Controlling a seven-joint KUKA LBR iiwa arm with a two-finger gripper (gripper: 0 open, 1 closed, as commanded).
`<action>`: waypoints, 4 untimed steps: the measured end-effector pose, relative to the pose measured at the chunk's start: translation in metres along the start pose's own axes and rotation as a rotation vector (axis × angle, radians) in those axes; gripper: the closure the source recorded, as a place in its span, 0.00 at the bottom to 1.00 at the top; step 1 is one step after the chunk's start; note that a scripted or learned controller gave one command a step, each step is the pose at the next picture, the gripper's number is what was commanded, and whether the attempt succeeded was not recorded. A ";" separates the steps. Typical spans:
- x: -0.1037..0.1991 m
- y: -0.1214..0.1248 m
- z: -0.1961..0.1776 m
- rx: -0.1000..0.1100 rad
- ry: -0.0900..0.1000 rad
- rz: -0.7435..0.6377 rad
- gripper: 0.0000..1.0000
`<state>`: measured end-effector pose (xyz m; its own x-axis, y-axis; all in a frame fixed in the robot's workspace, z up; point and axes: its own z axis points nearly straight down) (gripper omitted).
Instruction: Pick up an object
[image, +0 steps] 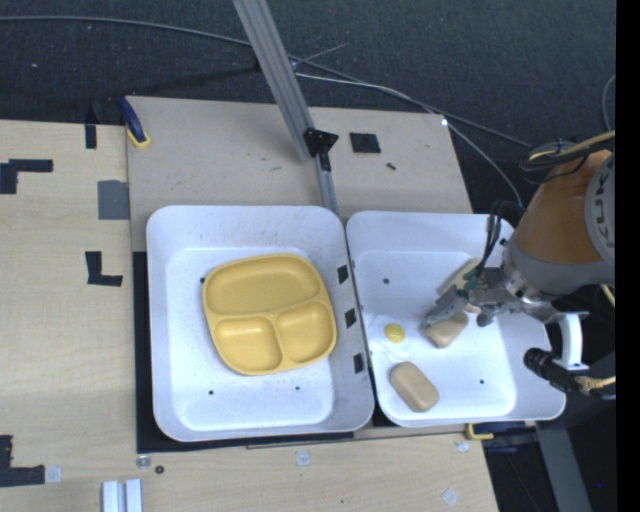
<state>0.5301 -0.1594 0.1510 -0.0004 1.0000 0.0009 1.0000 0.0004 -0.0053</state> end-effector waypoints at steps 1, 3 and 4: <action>0.002 0.007 0.060 -0.001 -0.001 0.000 0.00; 0.002 0.011 0.052 -0.015 -0.005 -0.001 1.00; 0.007 0.006 0.009 -0.005 -0.001 -0.001 1.00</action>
<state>0.5363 -0.1521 0.1423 -0.0011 1.0000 0.0003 1.0000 0.0011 -0.0001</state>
